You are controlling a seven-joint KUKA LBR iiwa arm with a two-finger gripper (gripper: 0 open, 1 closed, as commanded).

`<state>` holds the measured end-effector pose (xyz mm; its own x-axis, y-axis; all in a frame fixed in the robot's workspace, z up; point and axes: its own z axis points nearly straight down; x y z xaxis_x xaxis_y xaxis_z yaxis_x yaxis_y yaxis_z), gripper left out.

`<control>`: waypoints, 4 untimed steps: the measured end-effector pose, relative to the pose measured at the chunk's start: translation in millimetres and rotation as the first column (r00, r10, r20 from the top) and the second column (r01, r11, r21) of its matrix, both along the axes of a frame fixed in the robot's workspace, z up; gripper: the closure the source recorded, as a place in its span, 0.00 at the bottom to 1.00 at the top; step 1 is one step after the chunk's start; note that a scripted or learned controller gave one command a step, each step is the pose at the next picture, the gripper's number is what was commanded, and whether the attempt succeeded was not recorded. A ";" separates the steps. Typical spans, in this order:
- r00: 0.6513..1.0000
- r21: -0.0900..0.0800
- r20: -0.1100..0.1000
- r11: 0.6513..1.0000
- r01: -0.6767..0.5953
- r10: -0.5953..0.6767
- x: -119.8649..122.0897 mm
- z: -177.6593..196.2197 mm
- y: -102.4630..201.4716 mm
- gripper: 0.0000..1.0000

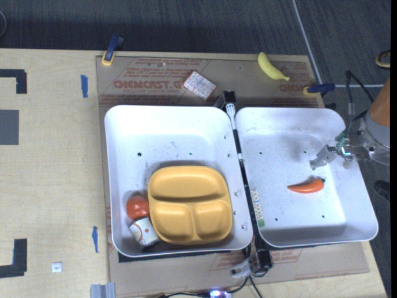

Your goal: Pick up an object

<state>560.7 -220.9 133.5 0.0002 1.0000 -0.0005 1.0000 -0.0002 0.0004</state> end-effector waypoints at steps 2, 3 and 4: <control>1.000 -0.001 0.006 1.000 0.000 0.000 -27.4 -37.3 74.4 1.00; 1.000 -0.001 0.006 1.000 0.000 0.000 -27.5 -37.4 74.4 0.00; 1.000 0.001 0.002 1.000 0.000 0.000 -73.3 -47.7 98.1 0.00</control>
